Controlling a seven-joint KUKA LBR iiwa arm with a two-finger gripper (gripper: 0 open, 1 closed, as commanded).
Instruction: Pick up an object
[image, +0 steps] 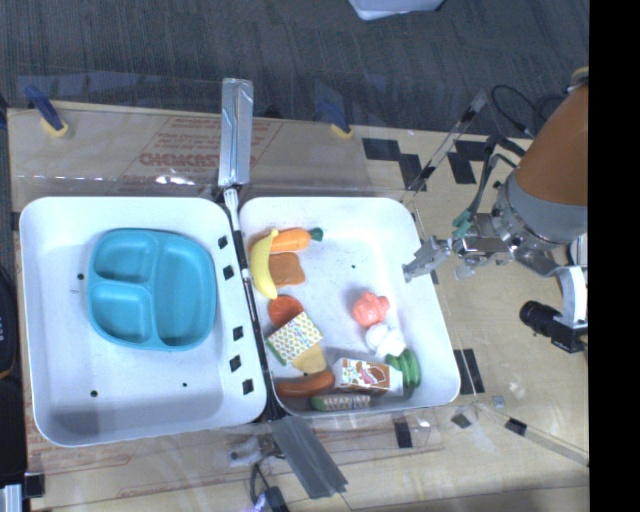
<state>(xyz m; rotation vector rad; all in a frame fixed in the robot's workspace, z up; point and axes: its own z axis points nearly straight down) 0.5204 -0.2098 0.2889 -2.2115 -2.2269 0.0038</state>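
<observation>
Camera view from above: closest to me in the right bin (425, 300) I see a dark green stick (340, 402), a sausage (303, 384) and a small carton (362, 375), then a checkered block (294, 338), a pink toy (370, 308), a banana (262, 264) and a carrot (290, 239) farther back. The left bin (50, 330) has just a blue tray (153, 287) with three sections. My gripper (430, 258) hangs over the right bin's right rim, and I cannot tell if its fingers are spread or pressed together.
</observation>
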